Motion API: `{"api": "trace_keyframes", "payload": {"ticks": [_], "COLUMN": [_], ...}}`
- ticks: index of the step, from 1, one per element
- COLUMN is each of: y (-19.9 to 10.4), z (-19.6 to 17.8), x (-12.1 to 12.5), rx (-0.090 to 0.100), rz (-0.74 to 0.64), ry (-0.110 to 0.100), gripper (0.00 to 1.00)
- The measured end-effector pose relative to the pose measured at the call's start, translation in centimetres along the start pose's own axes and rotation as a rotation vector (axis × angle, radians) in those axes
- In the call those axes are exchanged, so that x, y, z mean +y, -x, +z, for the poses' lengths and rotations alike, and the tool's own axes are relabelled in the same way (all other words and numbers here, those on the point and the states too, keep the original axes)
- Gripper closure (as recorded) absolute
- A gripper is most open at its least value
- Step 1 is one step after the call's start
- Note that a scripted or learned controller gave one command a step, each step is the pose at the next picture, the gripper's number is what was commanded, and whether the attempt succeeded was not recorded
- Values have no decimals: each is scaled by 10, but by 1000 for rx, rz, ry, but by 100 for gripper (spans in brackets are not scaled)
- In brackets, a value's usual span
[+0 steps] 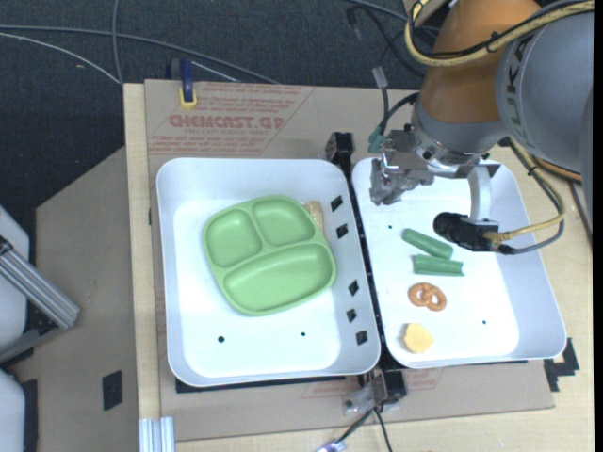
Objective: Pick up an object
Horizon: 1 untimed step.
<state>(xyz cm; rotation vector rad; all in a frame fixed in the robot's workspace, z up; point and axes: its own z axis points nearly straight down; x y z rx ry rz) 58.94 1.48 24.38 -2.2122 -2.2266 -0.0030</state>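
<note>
My gripper (386, 192) hangs over the back left part of the right bin (528, 299), close to its left wall. Nothing shows between its fingers. Two green bean-like pieces (431, 252) lie a little in front and to the right of it, one across the other. Nearer the front lie a brown pretzel (427, 297) and a yellow round piece (417, 338). A green divided plate (270, 253) lies in the left bin (188, 328), with a small tan piece (315, 217) at its back right rim.
The divider between the two bins carries several black clips (344, 226). A cardboard sheet (231, 116) lies under the bins, with a blue and yellow clamp (187, 80) at its back edge. Cables run across the dark floor behind the bench.
</note>
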Motion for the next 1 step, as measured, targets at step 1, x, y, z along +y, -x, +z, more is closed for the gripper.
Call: {"api": "trace_keyframes", "payload": {"ticks": [1], "y": [-47], "z": [14], "x": [-5], "rx": [-1], "rz": [1], "ry": [-3], "gripper": [100]}}
